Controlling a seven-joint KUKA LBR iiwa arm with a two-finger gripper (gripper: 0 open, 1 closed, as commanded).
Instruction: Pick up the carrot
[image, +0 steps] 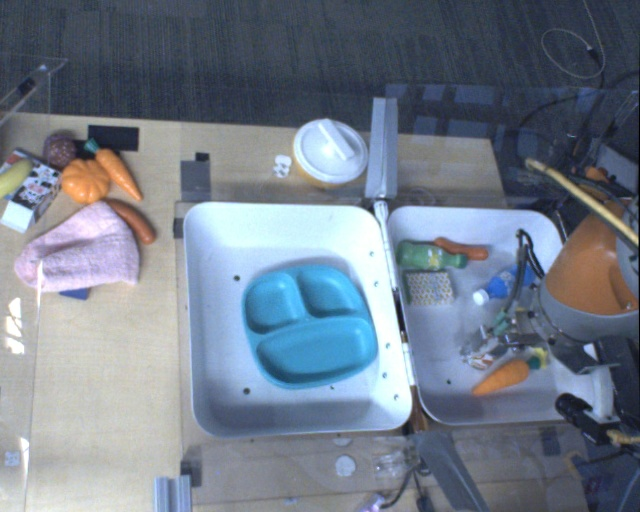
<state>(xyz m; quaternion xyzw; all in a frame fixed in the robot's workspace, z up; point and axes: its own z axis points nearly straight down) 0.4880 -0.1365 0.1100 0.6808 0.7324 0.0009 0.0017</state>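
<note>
An orange carrot (500, 377) with a green tip lies near the front edge of the right bin (440, 400), its thin end pointing left. My gripper (496, 338) hangs just above and behind it, reaching in from the right under the orange-banded wrist (597, 268). Nothing shows the carrot in its grasp; it rests on the bin floor.
The right bin also holds a green bottle (430, 257), a red-orange pepper (463, 247), a grey sponge (430, 289) and a small blue-white bottle (494, 291). A blue divided tray (310, 325) sits in the left bin. Toy food, including another carrot (120, 172), and a pink cloth (80, 250) lie on the bench at far left.
</note>
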